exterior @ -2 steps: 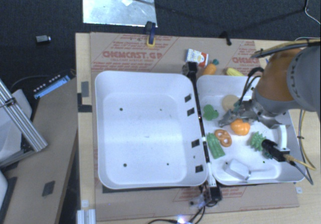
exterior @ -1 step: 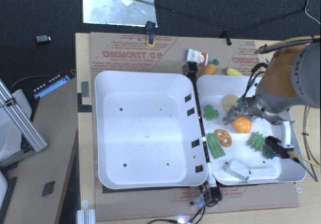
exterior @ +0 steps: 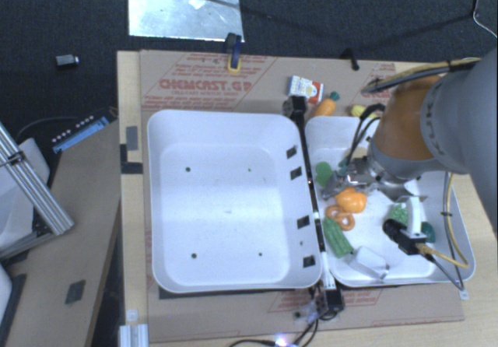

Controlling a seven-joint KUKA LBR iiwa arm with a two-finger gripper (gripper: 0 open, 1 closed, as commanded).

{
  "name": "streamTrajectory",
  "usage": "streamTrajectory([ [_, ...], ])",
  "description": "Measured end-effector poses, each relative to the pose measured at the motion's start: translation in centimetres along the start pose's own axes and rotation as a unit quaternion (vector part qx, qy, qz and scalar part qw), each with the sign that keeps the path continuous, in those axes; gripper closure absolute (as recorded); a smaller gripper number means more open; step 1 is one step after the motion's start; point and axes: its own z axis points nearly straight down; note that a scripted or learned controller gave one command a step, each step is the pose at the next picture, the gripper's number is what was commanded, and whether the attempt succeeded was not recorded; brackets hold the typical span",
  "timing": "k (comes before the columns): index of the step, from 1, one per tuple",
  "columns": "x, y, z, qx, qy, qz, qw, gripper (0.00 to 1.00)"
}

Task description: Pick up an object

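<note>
Orange rounded object (exterior: pixel 352 201) sits in the right bin (exterior: pixel 459 244), toward that bin's left side and roughly midway between its far and near walls. The pincer (exterior: pixel 348 179) hangs just on the far side of it, very close, though whether metal touches it cannot be made out. The arm (exterior: pixel 443 124), grey with an orange band, reaches in from the right and covers most of the far half of this bin, hiding whatever lies beneath. How the pincer stands cannot be judged at this slant, since cables and wrist hardware crowd around it. Near the orange object lie a small ring-shaped piece (exterior: pixel 341 219) and, nearer still, a long green item (exterior: pixel 338 236); another green thing (exterior: pixel 324 174) is half hidden at the bin's left wall. A pale, crumpled item (exterior: pixel 367 261) rests by the near wall, its form unclear. The left bin (exterior: pixel 226 198) stands beside it on the cardboard-covered table (exterior: pixel 202 82).
</note>
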Motion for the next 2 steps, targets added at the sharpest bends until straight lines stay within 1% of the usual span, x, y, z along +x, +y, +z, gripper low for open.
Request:
streamTrajectory([
  [1, 8.9, 0.4, -10.6, -0.004, 0.000, -0.001, 1.0000, 1.00],
  [2, 11.4, -1.9, -11.4, 0.002, 0.001, 0.000, 1.0000, 1.00],
])
